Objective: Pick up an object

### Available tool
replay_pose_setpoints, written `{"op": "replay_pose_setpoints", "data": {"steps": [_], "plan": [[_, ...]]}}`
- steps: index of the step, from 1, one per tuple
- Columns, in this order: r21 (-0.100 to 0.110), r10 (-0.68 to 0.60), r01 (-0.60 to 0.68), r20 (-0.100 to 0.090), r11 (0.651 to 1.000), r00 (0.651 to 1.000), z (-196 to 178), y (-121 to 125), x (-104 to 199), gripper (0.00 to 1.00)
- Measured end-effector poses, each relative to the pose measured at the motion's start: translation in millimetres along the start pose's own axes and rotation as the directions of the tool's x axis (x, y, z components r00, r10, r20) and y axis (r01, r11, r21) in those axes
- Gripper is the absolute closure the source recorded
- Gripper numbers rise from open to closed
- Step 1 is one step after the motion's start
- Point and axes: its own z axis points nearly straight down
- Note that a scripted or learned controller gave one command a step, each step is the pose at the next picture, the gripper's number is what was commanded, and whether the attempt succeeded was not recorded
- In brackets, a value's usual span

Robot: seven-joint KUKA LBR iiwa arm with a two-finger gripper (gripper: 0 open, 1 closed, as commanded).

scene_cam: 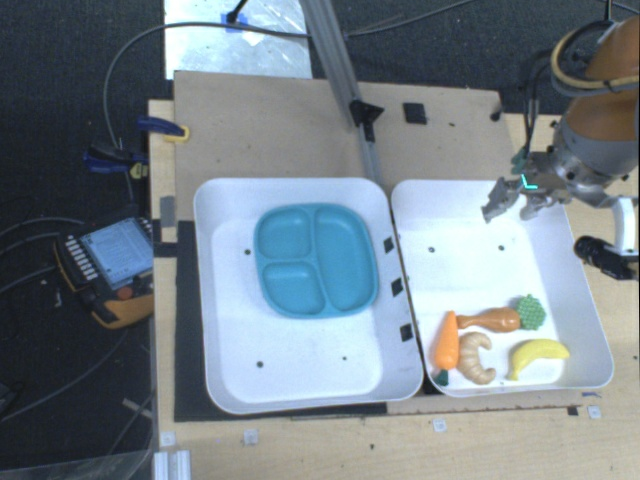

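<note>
Toy food lies at the near end of the right bin: an orange carrot, a tan croissant, a brown drumstick, a green broccoli and a yellow banana. My gripper hangs over the far right part of that bin, well above and behind the food. Its two fingers stand apart with nothing between them.
The left bin holds a blue divided plate. Black clips sit on the rim between the two bins. A metal pole slants over the cardboard behind the bins. Clamps and a handheld device lie off the bench at the left.
</note>
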Motion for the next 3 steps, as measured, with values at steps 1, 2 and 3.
{"op": "replay_pose_setpoints", "data": {"steps": [1,2,3], "plan": [[-0.004,-0.001,0.001,0.001,1.000,1.000,-1.8,1.0,0.0,0.00],[0.000,-0.003,0.003,0.001,1.000,1.000,54.1,0.7,9.9,0.00],[0.000,-0.001,0.001,0.001,1.000,1.000,116.2,2.3,14.1,0.00]]}}
